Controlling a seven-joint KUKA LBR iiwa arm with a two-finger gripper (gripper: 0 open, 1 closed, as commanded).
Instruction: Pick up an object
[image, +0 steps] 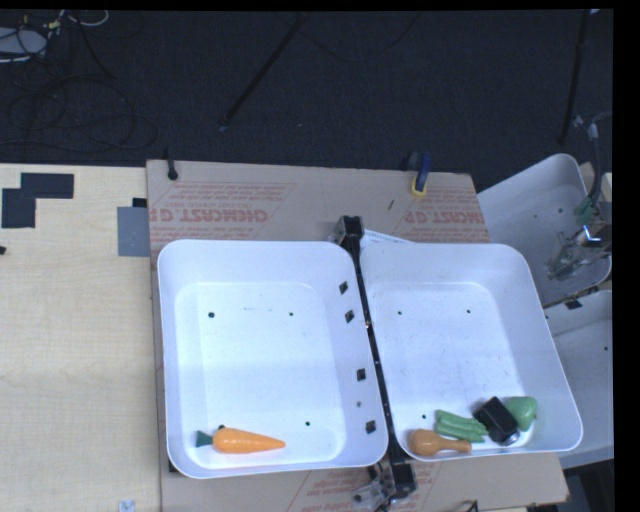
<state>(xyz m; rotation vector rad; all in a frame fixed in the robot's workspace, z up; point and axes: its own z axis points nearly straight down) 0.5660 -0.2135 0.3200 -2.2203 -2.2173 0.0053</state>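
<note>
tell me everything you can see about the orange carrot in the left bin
The orange plastic-looking toy carrot has a smooth tapered body and a small dark green stub at its blunt end. It lies flat in the left shallow white bin, near the front edge, stub toward the bin's left wall, tip pointing right. Nothing else touches it; it rests on the bin floor alone.

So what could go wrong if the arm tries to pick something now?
The black block, green pods and tan gourd-shaped toy crowd the right bin's near corner, so a grasp may catch two things or strike the wall. The carrot lies close to the left bin's near wall.
</note>
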